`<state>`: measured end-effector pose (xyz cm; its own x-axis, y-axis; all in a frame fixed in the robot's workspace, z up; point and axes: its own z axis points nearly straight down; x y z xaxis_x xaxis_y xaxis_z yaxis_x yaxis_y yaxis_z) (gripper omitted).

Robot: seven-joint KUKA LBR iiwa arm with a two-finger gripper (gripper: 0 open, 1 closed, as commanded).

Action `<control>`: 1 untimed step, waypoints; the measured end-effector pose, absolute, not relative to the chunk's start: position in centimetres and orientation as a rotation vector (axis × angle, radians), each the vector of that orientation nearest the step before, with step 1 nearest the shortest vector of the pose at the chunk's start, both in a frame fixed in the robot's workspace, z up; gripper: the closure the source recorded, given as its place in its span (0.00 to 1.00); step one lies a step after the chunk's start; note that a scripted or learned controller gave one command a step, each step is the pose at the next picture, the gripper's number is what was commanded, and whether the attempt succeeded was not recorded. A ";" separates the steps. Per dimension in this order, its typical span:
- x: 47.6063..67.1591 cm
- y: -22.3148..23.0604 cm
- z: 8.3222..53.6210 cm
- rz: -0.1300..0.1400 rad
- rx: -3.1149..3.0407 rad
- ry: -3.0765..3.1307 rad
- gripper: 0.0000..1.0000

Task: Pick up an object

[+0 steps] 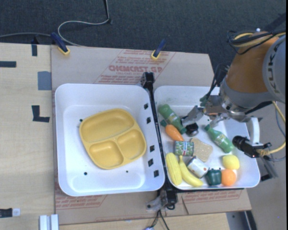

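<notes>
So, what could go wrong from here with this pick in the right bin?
1. The end effector sits among crowded items: a dark green bottle, a carrot and a light green bottle lie close by, so it may knock or catch the wrong one.
2. The bottles are round and lie flat, so they may roll away or slip.

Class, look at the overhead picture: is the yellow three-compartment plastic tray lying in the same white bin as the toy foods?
No, the yellow three-compartment plastic tray lies in the left white bin, away from the toy foods.
</notes>
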<state>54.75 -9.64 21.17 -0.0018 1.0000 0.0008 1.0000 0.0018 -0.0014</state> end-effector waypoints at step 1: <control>60.9 -10.1 8.6 -0.004 -2.223 -2.228 0.00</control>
